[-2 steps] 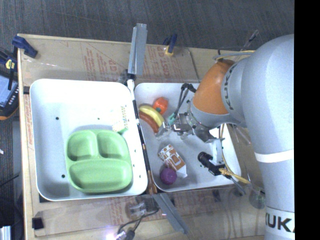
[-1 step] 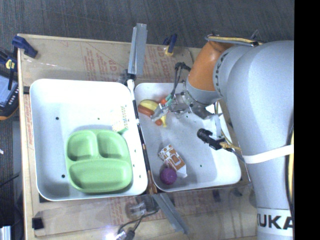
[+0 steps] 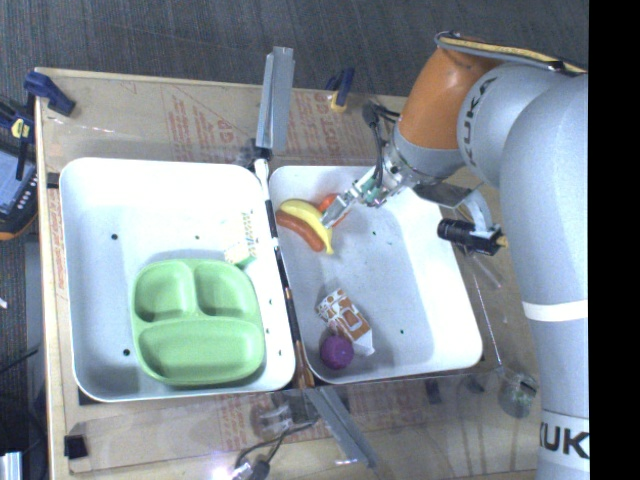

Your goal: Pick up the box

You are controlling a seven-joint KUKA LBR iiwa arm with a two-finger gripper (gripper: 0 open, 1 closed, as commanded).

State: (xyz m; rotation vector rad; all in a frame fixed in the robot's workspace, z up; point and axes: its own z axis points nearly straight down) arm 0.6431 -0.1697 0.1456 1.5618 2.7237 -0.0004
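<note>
Camera view: arm is reaching in from right, gripper [image 3: 338,208] is hanging low over far-left part of right bin [image 3: 440,298], just beside banana [image 3: 308,220] and an orange-red item [image 3: 296,225] under it. Can't tell gripper state, tips too small. Box [image 3: 343,315] w/ brown-white print is lying in near part of right bin, well apart from gripper, purple ball [image 3: 337,351] touching its near side. Left bin [image 3: 95,268] is holding green divided tray [image 3: 198,321] and a small pale packet [image 3: 240,248] by its right wall.
</note>
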